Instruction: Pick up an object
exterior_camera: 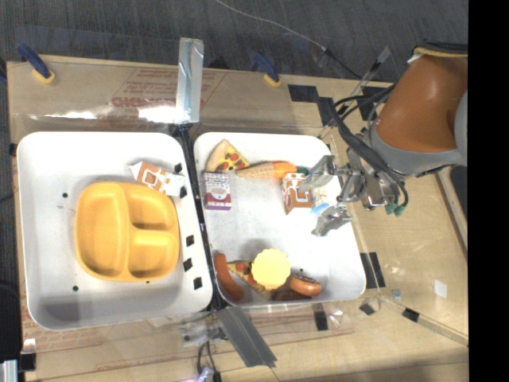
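Observation:
My gripper [325, 196] hovers over the right edge of the right bin [262, 229], open, its two fingers spread apart. An orange-and-white carton [295, 191] lies just left of the fingertips and is not clasped between them. Further left in the same bin are a carrot [269, 169], a pizza slice [228, 157] and a small maroon carton [217, 190]. Along the bin's front edge lie a hot dog [228, 276], a round yellow piece [270, 267] and a second sausage bun [307, 286].
The left bin [40, 181] holds a yellow divided plate [127, 231] and another orange-and-white carton [157, 177] at its back right. The arm's orange band [421, 94] and cables sit beyond the right bin's right wall.

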Tool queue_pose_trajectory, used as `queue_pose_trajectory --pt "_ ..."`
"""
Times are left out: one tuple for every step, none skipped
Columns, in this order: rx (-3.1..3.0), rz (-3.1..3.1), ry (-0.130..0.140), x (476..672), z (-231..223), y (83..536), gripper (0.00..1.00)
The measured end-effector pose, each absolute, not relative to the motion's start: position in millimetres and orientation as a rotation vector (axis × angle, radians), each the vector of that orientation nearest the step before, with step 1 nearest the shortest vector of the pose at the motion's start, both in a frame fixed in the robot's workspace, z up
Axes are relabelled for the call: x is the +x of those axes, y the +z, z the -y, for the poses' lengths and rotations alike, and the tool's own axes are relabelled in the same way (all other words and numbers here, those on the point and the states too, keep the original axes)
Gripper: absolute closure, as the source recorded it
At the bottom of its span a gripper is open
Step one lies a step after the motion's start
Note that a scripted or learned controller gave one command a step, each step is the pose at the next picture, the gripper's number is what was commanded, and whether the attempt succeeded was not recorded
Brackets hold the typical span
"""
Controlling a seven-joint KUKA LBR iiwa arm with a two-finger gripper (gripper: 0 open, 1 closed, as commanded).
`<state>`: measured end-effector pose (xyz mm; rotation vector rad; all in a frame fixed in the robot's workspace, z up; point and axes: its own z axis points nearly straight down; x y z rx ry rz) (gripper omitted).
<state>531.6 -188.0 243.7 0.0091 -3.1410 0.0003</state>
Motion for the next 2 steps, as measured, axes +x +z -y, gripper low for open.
queue_pose_trajectory --pt "-0.007 3.134 -0.005 574.1 201 113 0.0" --pt "0.034 3.144 0.001 571.9 175 93 0.0"
